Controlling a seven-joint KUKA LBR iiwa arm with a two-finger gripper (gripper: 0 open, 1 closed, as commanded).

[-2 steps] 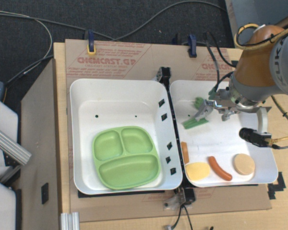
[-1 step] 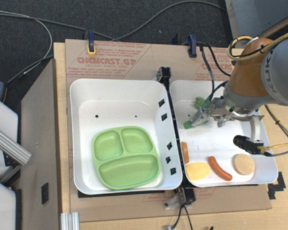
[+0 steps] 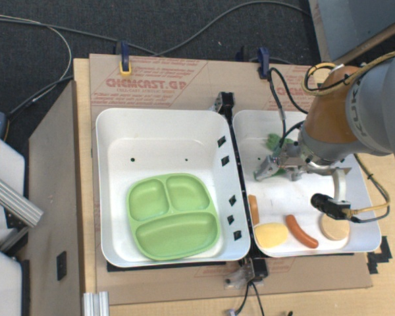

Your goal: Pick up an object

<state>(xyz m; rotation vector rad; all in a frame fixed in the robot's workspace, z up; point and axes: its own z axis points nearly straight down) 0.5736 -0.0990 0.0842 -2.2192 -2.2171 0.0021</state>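
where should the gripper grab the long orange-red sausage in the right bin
Grip the long orange-red sausage across its narrow middle, coming straight down. It lies flat and slanted, with bare floor on both long sides, apart from the round yellow piece.

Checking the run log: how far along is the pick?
Done: the arm has reached into the right bin, and the gripper sits low at its left-back part, beside a green item. In hand: nothing visibly lifted; a grasp can't be confirmed. Left: lifting an object. The sausage, yellow piece and round tan piece lie along the front.
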